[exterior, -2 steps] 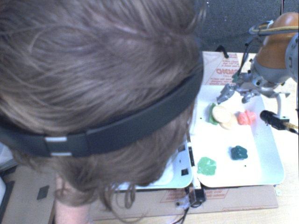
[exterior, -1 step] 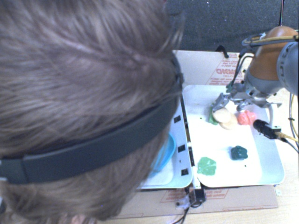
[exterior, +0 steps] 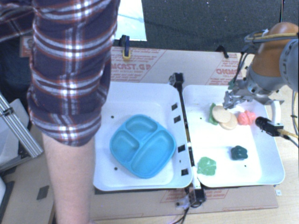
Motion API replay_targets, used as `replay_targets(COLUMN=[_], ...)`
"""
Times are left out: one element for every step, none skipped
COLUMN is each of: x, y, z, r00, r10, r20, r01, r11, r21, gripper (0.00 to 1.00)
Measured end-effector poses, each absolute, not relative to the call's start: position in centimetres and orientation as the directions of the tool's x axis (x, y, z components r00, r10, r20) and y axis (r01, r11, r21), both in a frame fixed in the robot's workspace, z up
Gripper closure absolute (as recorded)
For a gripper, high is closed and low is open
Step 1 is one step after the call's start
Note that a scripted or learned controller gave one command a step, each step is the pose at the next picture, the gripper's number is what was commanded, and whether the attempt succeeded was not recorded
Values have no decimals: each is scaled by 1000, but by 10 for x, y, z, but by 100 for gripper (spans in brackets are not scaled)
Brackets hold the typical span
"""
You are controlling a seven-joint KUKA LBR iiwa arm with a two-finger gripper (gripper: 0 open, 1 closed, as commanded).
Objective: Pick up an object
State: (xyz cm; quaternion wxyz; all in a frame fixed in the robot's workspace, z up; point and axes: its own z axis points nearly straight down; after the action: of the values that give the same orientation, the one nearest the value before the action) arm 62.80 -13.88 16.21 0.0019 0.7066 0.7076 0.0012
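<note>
Jaw state cannot be determined: the gripper (exterior: 229, 102) is seen from above at a slant, small and dark, and the view does not resolve it enough to judge. It stands low over the far part of the right bin (exterior: 268, 171), directly at the upper edge of a beige round piece (exterior: 224, 116); whether it touches that piece cannot be told. Nothing is seen held. Just beyond the beige piece on its left, partly tucked beneath it, lies a green flat piece (exterior: 213, 115). Immediately to the gripper's right and slightly nearer the camera sits a pink object (exterior: 245, 118). Well toward the camera from the gripper are a dark green object (exterior: 238, 152) and, nearer the divider, a light green object (exterior: 206, 166); both lie apart from the cluster. Left of the gripper, across the divider, the left bin (exterior: 112, 125) carries a blue compartment plate (exterior: 142, 145). A person's arm in a plaid sleeve (exterior: 70, 64) hangs over that left side, well clear of the gripper. Assessment: the likely target is the beige piece or its neighbours, and the pick is not yet made. Principal risks: the beige piece looks flat and low, so a closing grip may slide over it; the three clustered pieces sit touching or nearly so, so a descent may nudge one aside or catch two at once; the bin's far wall is close behind the gripper.
</note>
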Motion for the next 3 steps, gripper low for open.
replay_targets(x=[635,647,648], y=[-138,-136,-136], z=[207,262,274], r00=[-4,-5,-5], r10=[1000,1000,1000], r20=[-1,-1,-1], r01=[1000,1000,1000], r11=[4,5,5], r21=[5,7,4], gripper=[100,100,100])
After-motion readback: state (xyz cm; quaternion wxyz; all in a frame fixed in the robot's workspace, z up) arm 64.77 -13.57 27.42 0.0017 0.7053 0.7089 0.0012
